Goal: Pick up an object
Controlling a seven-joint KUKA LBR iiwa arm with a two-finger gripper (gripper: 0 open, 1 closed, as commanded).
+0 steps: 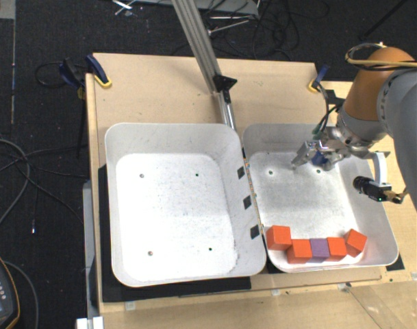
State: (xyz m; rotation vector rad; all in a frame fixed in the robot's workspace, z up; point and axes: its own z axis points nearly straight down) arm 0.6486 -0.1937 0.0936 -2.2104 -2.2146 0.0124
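Blocks (316, 246) crowd the right bin's (331, 197) six-o'clock wall, well apart from the hand (316, 155) at twelve o'clock, whose grip I cannot tell.

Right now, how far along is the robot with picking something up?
Nothing looks picked yet. The gripper sits over the far end of the right bin, nothing visible in it. The orange blocks and purple block lie along the near wall, so reaching, grasping and lifting remain.

The grey arm (389, 108) reaches in from the right, its hand (311, 154) angled low leftward.
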